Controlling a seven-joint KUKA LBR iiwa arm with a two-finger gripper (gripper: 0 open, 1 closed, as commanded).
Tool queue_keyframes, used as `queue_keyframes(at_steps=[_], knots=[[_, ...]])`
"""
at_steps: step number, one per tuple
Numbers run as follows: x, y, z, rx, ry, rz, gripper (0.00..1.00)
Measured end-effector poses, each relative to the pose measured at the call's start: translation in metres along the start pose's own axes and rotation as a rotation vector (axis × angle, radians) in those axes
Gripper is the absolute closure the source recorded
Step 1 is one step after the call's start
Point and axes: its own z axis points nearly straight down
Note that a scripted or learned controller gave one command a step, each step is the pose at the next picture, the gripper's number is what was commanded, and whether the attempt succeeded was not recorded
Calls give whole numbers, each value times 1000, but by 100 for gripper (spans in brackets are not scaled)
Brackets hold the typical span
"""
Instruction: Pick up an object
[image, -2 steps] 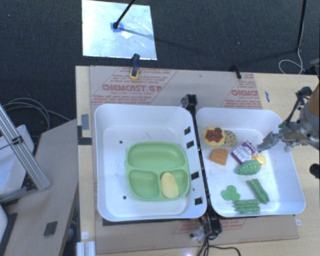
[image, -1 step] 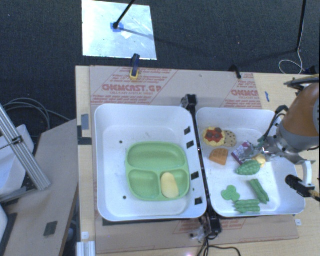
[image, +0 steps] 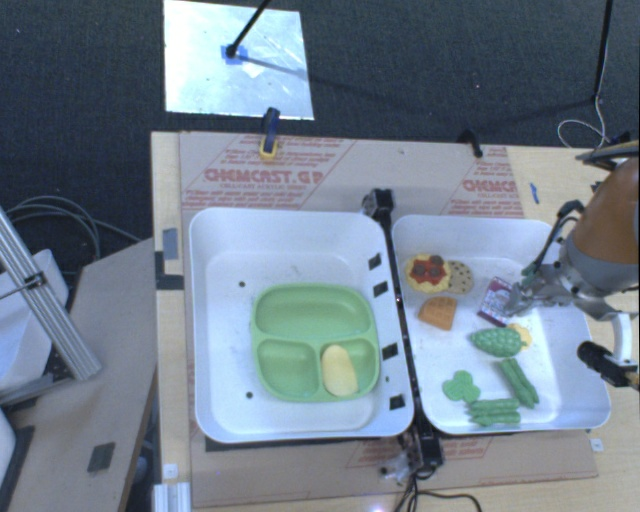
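- Nearest me, green bean pods (image: 497, 409) and a green clover piece (image: 461, 387) lie low in the right bin (image: 575, 415); light, stiff toy food, I'd judge
- Left bin: green divided tray (image: 300, 325) cradling a yellow lemon-like piece (image: 340, 370)
- Gripper (image: 520, 296) low beside the purple packet (image: 496, 298); clenched or released, I cannot tell
- Packet looks flat and slippery; I'd pinch its edges

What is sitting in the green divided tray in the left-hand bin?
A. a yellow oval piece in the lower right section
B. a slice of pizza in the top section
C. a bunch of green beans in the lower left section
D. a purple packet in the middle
A: the green divided plastic tray holds one pale yellow oval toy piece, lying in its lower right section.
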Motion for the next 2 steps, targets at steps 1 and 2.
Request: queue_keyframes(at_steps=[1,2], knots=[[0,-1,1,2,1,0,0],[0,0,-10,-1,0,0,100]])
